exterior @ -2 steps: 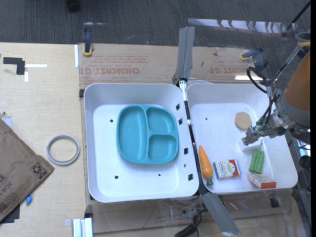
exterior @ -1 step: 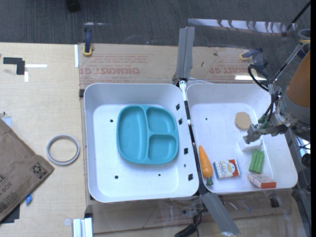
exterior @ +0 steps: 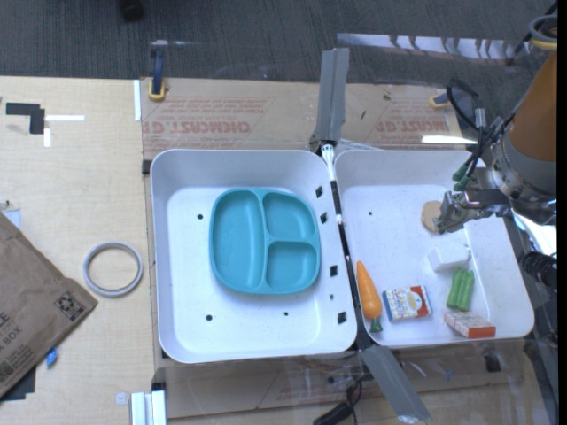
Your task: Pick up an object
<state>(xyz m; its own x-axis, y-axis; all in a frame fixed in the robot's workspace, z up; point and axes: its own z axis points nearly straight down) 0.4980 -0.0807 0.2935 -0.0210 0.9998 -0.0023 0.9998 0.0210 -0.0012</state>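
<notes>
My gripper point(exterior: 454, 211) hangs over the far right part of the right bin point(exterior: 390, 189), on the grey arm with the orange band. Just to its left lies a tan round piece point(exterior: 431, 217), partly covered by the gripper. A white block point(exterior: 449, 256) lies just below the gripper. Nearer the front are a green piece point(exterior: 461, 289), a small red and white box point(exterior: 469, 326), a colourful carton point(exterior: 407, 303) and an orange carrot point(exterior: 368, 290) by the bin's left wall. I see nothing lifted off the bin floor.
The left bin point(exterior: 177, 237) holds a teal divided plate point(exterior: 265, 240). A roll of tape point(exterior: 112, 266) and a cardboard box point(exterior: 31, 304) lie on the bench at left. Cables hang near the arm at the right.
</notes>
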